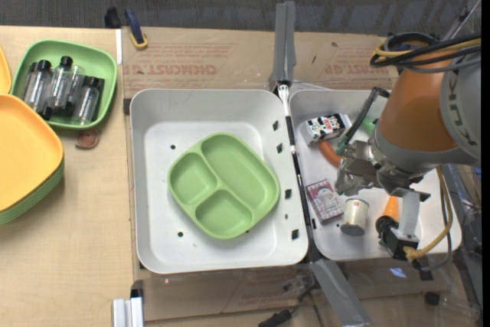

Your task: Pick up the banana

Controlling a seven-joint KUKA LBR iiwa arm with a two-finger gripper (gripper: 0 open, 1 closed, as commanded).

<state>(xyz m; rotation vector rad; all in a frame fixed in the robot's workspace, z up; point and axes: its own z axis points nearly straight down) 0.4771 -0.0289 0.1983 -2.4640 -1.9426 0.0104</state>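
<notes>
- Left bin (145, 188): you see a green divided tray (223, 184) lying at its middle, its compartments bare.
- Right bin (321, 237): you see a small printed box (325, 125), a pink card packet (325, 200), a white spool (354, 215) and an orange item (329, 152) partly hidden under the arm.
- Banana: you cannot pick it out here.
- Arm (417, 122): it hangs over the right bin, wrist down; the gripper (354, 174) is too obscured to judge.

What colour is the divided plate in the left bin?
Light green; the three-compartment plastic plate shows clearly in the camera view.
</notes>
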